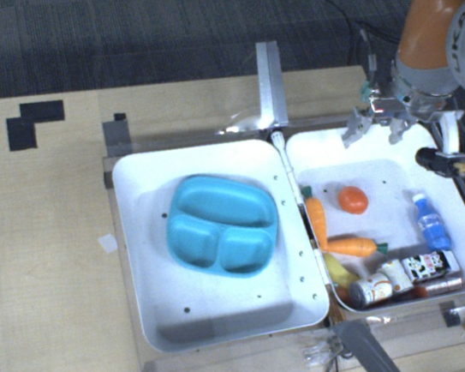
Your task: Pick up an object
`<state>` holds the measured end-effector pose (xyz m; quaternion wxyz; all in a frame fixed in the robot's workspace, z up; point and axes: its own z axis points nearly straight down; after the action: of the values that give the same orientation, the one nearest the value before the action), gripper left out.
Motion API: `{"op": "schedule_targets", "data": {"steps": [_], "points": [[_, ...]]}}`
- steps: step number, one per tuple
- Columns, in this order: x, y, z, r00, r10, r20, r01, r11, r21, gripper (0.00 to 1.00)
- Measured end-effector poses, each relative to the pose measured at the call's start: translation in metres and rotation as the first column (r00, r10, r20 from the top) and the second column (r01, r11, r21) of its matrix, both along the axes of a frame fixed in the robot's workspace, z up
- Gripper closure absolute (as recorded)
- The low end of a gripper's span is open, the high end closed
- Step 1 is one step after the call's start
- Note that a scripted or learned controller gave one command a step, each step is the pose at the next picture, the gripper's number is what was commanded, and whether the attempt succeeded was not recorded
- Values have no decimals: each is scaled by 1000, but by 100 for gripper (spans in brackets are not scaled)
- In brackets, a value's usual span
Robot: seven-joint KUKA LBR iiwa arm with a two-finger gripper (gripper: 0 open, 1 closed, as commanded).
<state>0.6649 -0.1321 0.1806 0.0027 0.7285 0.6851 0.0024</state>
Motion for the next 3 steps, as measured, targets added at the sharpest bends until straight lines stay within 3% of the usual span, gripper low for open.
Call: {"op": "schedule_targets", "data": {"steps": [1, 2, 3], "points": [[-37, -7, -92, 980, 199, 2, -199, 980, -2, 0], [-42, 34, -92, 939, 343, 3, -343, 939, -4, 0], [-41, 64, 7, 863, 505, 1, -505, 863, -4, 0]]}}
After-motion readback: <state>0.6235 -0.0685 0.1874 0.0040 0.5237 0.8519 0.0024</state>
